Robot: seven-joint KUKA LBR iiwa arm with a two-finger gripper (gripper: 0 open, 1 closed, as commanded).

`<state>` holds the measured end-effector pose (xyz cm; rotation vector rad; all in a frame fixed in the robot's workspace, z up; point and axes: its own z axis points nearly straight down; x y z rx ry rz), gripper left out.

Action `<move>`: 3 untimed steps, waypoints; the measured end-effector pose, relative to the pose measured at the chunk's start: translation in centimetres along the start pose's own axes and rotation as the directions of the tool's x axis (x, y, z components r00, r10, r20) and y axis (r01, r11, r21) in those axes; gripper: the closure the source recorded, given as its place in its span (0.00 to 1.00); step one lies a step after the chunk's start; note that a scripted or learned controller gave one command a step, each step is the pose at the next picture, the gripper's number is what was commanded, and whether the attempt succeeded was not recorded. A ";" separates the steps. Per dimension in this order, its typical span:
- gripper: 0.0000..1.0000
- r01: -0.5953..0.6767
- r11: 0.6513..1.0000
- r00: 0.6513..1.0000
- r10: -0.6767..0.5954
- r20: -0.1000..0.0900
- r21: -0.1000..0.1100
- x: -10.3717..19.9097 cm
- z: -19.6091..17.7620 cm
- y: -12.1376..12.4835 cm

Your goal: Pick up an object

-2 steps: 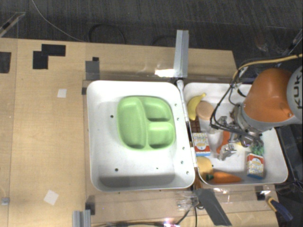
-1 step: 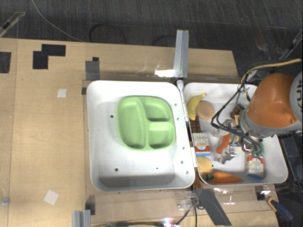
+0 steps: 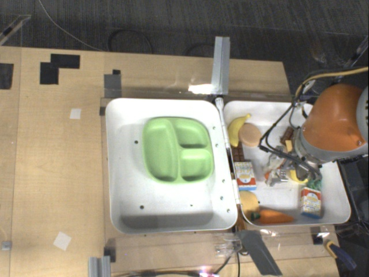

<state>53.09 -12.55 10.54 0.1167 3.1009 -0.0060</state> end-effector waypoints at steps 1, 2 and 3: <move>1.00 0.151 0.989 0.988 -0.151 -0.024 -0.006 -6.7 -9.8 0.0; 1.00 0.057 0.998 0.998 -0.057 -0.028 -0.004 -1.9 -11.6 1.1; 1.00 0.061 0.998 0.998 -0.061 -0.019 -0.004 -2.2 -12.8 1.2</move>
